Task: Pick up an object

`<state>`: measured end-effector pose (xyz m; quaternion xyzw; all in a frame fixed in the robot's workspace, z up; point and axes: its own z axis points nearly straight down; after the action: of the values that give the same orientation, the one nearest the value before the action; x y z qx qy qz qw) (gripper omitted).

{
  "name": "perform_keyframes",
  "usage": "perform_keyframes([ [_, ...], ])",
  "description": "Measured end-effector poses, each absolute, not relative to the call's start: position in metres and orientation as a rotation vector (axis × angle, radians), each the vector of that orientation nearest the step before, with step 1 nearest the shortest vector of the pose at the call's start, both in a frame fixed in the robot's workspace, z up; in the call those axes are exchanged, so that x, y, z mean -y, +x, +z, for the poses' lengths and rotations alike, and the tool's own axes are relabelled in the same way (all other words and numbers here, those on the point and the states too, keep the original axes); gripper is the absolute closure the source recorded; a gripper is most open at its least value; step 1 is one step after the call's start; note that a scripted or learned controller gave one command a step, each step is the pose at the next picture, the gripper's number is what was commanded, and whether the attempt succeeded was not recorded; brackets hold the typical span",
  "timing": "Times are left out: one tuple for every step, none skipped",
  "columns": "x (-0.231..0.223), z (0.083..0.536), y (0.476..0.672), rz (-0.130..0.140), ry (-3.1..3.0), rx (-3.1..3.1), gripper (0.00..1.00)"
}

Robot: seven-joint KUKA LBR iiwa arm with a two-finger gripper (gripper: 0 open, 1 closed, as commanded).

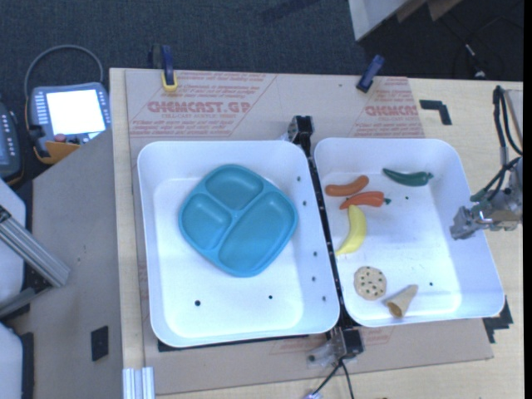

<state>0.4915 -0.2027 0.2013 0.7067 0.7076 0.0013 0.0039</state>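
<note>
- The left bin (pixel 158 248) carried a blue divided plate (pixel 238 220), lying flat near its middle.
- In the right bin (pixel 445 160), along the left edge, lay a sausage (pixel 347 187), a red chili (pixel 366 199) and a banana (pixel 355 229); a cookie (pixel 369 283) and a cone (pixel 402 300) lay near the front edge, a green pepper (pixel 407 175) near the back edge.
- The gripper (pixel 463 224) hung over the right edge, holding nothing; how wide it stood I cannot tell.
</note>
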Motion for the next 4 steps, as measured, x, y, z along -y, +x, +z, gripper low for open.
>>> perform_keyframes([
  [0.196,0.249,0.499,0.005,2.214,-2.218,1.0],
  [0.142,0.235,0.506,0.001,2.217,-2.23,1.0],
  [0.082,0.241,0.511,0.002,2.214,-2.232,1.0],
  [0.028,0.226,0.514,-0.001,2.218,-2.232,1.0],
])
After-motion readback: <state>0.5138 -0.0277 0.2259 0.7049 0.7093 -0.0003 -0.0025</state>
